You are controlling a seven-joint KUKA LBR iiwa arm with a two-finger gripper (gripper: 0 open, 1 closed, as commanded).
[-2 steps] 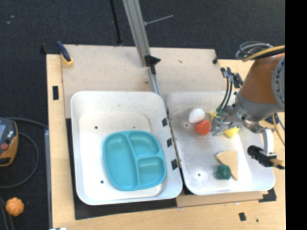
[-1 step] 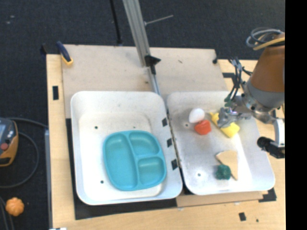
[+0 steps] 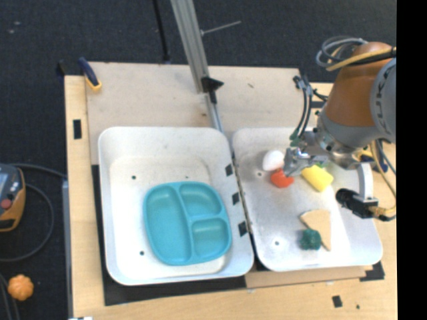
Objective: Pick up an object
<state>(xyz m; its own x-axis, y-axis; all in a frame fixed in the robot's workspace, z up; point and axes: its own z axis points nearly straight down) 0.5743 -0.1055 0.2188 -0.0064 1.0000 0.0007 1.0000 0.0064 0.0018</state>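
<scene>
While the blue plate (image 3: 187, 223) sits in the left bin (image 3: 113, 145), the gripper (image 3: 289, 168) hangs low in the right bin (image 3: 353, 249) right over a red ball (image 3: 281, 179), beside a white egg (image 3: 271, 159) and a yellow block (image 3: 317, 177), and I cannot tell if it holds anything

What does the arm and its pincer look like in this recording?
The arm is bulky, with an orange band above a grey wrist. Grey cables loop over its top. The pincer is small, metallic grey, with dark fittings.

Teal divided tray (image 3: 187, 222) in left bin (image 3: 117, 145); orange ball (image 3: 20, 286) off-bench.
</scene>
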